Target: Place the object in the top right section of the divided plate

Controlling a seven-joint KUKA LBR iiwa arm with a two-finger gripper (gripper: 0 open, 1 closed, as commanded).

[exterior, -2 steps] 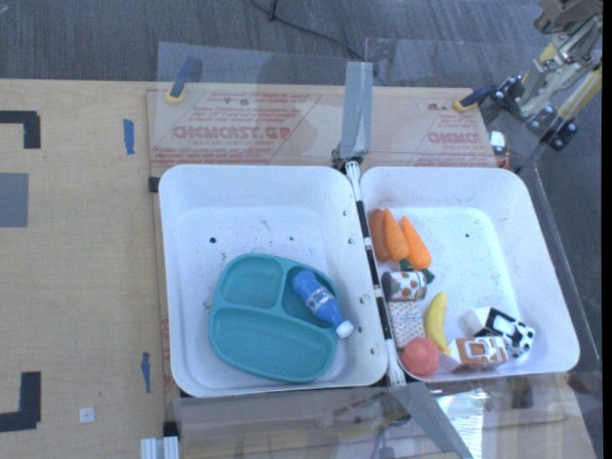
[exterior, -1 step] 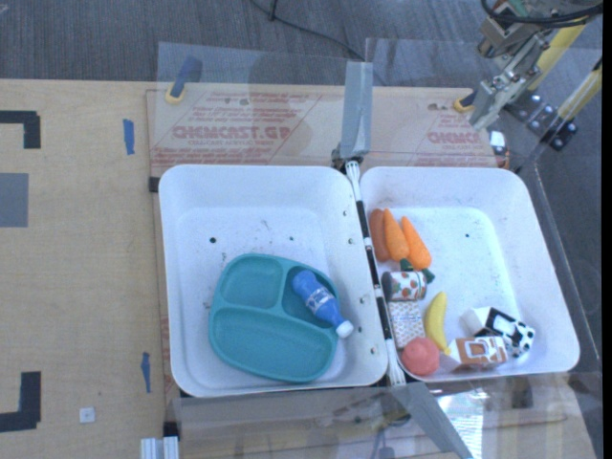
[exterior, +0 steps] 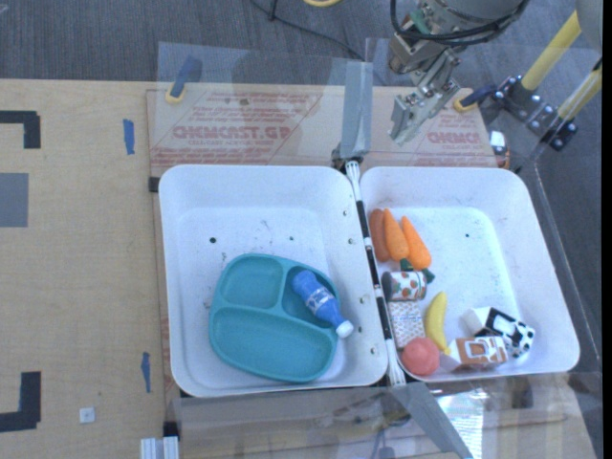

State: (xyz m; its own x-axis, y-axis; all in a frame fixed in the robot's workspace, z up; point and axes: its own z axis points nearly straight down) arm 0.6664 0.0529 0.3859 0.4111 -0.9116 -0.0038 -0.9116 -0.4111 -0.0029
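Observation:
A teal divided plate [exterior: 258,338] lies in the left white bin [exterior: 191,208], toward its front. A small blue bottle [exterior: 316,297] with a white cap lies on its side in the plate's top right section, cap pointing toward the bin's front right corner. My gripper [exterior: 417,115] hangs high above the bench behind the right bin [exterior: 497,223], far from the plate. Its fingers stand apart with nothing between them.
The right bin holds two orange carrots [exterior: 397,237], a small can [exterior: 406,285], a banana [exterior: 437,319], a red ball-like fruit [exterior: 421,357], a small carton [exterior: 483,352] and a black-and-white item [exterior: 513,334]. A clear sheet [exterior: 239,127] lies behind the bins.

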